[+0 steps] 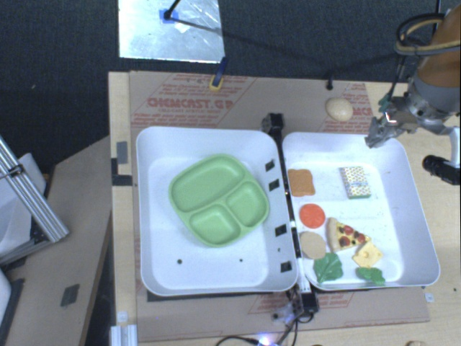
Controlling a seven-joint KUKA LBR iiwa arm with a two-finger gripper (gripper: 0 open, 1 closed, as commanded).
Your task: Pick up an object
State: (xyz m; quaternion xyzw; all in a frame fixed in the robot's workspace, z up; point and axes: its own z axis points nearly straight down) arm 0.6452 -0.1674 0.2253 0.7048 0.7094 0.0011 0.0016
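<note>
Two white bins lay side by side on the bench [86,193], and I took them in from the biggest thing down. The left bin [155,258] held a green divided tray [218,200], its long axis running from upper left to lower right. The right bin [410,215] held the small things: a brown toast-like slab [301,182] with its long side running up and down the view, a patterned little box [355,182] with its long axis much the same and tilted a touch, a red disc [312,215], a pizza slice [348,235] with its tip toward the left, a tan round piece [312,246], a yellow wedge [369,254] and two green leafy bits [328,267]. A pale egg-shaped thing [339,109] sat on the bench beyond the bins.

My hand [377,132] hung over the far right corner of the right bin, well apart from every piece, the patterned box being nearest. Nothing lay between my fingers. Whether they stood wide or narrow I could not tell; the tip was dark and small from that height, perhaps partly closed.

As I judged it, the task had hardly begun: no object was lifted and none touched. Choosing a piece, coming down over it and closing on it were all left to do.
</note>
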